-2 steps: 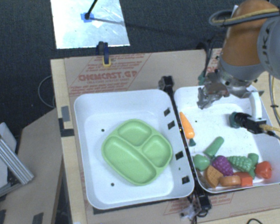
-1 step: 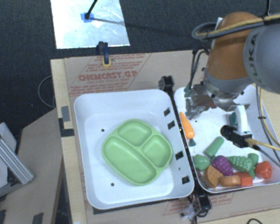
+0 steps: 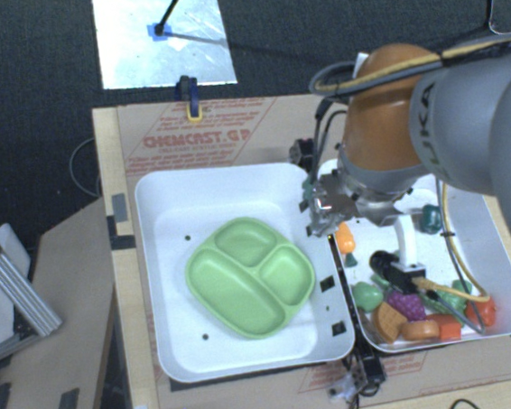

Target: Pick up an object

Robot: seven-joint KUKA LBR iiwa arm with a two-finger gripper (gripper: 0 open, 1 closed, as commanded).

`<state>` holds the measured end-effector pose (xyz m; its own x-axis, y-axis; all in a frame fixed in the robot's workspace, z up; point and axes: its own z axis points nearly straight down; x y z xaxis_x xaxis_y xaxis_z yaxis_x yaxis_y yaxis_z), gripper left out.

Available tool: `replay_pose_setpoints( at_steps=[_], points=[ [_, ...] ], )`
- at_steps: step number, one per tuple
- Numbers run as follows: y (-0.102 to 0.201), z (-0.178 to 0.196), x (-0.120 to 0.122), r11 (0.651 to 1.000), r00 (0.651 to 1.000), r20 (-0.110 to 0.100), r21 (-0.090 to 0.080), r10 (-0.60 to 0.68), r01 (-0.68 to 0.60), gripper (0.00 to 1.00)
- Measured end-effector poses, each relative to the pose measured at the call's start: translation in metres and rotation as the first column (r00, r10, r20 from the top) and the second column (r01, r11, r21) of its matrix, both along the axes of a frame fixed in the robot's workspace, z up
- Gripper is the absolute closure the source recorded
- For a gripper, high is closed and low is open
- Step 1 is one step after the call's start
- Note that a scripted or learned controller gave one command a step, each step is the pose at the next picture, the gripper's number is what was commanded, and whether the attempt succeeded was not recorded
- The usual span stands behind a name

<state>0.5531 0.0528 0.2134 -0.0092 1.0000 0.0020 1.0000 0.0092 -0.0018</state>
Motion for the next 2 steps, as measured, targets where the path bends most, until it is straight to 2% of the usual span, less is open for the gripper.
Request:
replay_pose_setpoints(
  at_steps=[1, 2],
  points=[
    [0.03, 0.002, -0.01, 1.0, 1.0, 0.001, 0.0, -0.001, 0.001, 1.0],
    [0.016, 0.018, -0.008, 1.0, 1.0, 0.004, -0.001, -0.008, 0.008, 1.0]
  ],
)
